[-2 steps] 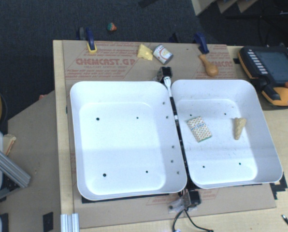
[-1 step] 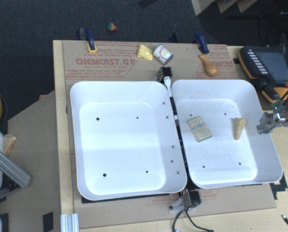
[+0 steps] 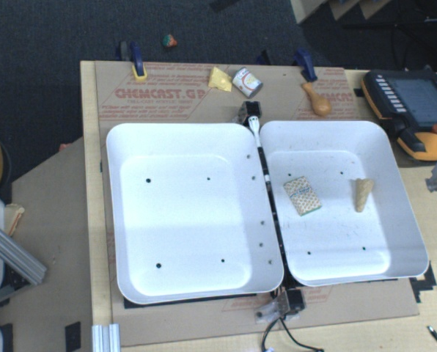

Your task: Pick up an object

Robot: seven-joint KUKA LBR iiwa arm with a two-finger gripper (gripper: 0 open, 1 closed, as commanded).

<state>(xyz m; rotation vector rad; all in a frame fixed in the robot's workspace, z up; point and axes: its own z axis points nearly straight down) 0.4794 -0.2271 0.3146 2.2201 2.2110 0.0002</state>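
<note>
1. Two candidates for the pick, both in the right bin (image 3: 394, 160): a flat patterned packet (image 3: 302, 196) near the bin's middle, and a tan tapered piece (image 3: 362, 193) to its right, apart from it and from the walls.
2. Packet lying flat on the bin floor, long axis slanting from upper left to lower right in the camera view. Tan piece with its long axis nearly up-and-down in the view, broader at the top end.
3. Deciding relation: with the arm entering from the view's right, tan piece judged the nearer of the two, packet a little farther in towards the seam between the bins.
4. Probably best closed across the short width of either thing, so turned square to its long axis; the flat packet likely harder to get under.
5. State of the pincer: cannot tell, whether released or clenched. Nothing lifted yet by the look of things, both pieces resting on the bin floor.
6. Left bin (image 3: 130, 196) just beside, rims touching along the middle.
7. Farther out on the worktop (image 3: 94, 196), behind the bins: a yellow scrap (image 3: 220, 79), a small white box (image 3: 247, 82), a wooden-handled tool (image 3: 317, 100).
</note>
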